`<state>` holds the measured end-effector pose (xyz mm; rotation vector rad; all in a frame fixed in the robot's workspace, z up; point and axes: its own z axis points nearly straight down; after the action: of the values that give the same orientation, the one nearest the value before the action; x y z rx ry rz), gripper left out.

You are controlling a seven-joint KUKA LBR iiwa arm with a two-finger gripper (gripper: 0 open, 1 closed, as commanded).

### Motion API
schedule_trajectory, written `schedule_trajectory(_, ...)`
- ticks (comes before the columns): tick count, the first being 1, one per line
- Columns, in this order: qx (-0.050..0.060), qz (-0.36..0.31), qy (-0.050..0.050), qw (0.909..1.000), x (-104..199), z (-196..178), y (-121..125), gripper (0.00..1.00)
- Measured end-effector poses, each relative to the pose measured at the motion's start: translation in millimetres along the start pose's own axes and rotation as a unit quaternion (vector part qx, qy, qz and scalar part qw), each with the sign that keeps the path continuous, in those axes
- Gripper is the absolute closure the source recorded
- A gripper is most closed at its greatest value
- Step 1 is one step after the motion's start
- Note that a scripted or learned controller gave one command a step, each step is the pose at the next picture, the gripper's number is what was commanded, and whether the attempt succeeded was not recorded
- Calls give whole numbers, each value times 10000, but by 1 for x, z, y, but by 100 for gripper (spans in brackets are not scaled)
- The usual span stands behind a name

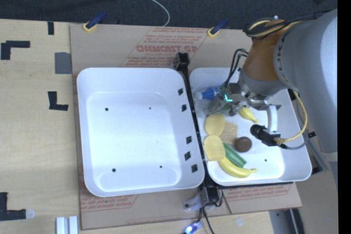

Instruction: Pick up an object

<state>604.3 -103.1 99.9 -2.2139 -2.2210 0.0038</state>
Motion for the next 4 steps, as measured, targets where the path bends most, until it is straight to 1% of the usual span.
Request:
schedule_trajectory(1,-20,16,-19,10000,6,17,-16,0)
schedule_trajectory(2,-29,12,-14,10000,6,7,-14,100)
schedule_trajectory(3,-56,-31,4,10000,80,-89,-19,100)
schedule_trajectory(4,-40,-29,-4,10000,142,-85,58,100)
